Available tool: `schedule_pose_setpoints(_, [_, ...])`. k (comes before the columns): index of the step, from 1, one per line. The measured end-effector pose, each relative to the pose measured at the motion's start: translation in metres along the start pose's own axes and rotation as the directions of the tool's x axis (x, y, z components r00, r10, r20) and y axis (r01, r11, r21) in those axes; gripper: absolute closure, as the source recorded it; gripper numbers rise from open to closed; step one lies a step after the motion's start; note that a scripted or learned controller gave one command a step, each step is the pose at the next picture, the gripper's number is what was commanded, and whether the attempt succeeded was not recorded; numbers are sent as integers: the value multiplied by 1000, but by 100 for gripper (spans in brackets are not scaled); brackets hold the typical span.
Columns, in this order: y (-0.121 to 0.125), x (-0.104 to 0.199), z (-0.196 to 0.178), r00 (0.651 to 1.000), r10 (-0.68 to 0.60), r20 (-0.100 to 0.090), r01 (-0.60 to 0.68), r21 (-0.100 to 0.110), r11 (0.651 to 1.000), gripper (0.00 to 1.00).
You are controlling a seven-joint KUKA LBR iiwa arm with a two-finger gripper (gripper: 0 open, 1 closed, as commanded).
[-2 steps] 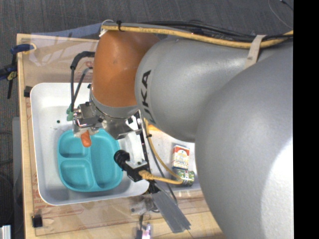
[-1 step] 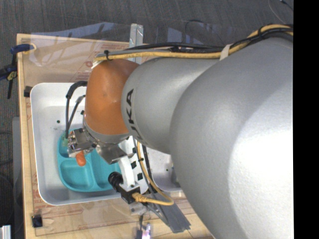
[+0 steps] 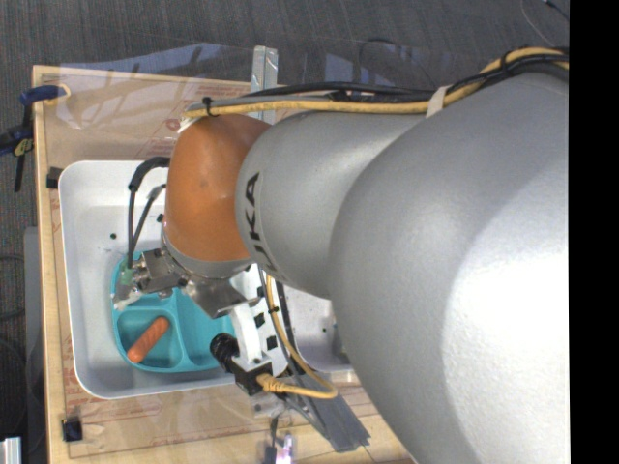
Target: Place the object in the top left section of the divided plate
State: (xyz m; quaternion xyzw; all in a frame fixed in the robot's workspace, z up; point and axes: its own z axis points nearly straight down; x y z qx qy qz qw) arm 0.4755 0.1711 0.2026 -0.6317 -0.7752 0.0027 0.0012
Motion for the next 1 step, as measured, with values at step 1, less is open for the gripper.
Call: schedule_pose_setpoints(1, [54,20,-55,998,-57,0,57,-3,998,0])
